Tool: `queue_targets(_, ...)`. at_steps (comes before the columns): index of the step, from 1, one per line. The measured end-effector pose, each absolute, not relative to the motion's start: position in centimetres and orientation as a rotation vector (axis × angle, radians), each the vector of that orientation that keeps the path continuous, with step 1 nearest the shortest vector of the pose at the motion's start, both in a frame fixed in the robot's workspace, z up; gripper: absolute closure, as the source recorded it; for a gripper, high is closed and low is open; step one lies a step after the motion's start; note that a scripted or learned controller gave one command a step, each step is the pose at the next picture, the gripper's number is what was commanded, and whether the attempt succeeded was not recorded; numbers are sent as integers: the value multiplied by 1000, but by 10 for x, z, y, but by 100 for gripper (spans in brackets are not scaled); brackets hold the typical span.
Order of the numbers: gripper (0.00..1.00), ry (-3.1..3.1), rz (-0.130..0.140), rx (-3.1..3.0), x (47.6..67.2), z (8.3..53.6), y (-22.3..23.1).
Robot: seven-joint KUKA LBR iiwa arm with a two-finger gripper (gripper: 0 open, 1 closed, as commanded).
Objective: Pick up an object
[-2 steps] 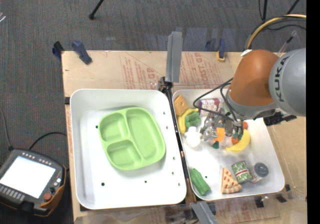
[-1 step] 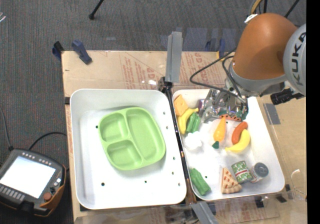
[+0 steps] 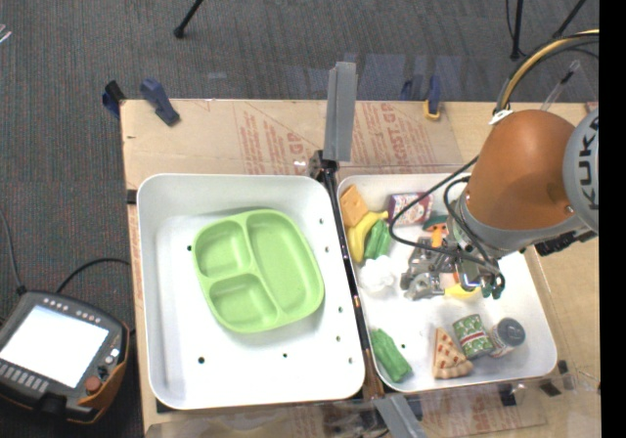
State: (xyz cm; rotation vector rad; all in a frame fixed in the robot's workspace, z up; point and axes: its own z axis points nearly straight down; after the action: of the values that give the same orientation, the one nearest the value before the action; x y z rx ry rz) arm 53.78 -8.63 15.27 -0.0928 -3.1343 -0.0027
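Observation:
The gripper (image 3: 430, 280) hangs low over the middle of the right bin (image 3: 541, 314), below the orange band of the arm (image 3: 518, 172). Around it lie a banana (image 3: 362, 231), a green item (image 3: 379, 240), a cracker (image 3: 353, 204), a purple packet (image 3: 407, 205), a white crumpled thing (image 3: 378, 277), a yellow piece (image 3: 462, 290), a green pickle (image 3: 392, 355), a pizza slice (image 3: 449, 355) and a small can (image 3: 487, 337). Nothing is visibly between the fingers.
The left bin (image 3: 161, 221) holds a light green divided plate (image 3: 258, 269). A grey post (image 3: 340, 113) stands behind the seam between the bins. A teach pendant (image 3: 54, 353) lies on the floor at lower left. Blue clamps (image 3: 156, 100) grip the bench's back edge.

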Motion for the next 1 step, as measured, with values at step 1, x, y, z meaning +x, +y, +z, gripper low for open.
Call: queue_targets(1, 100, -3113, -2, -389, 591, 85, -104)
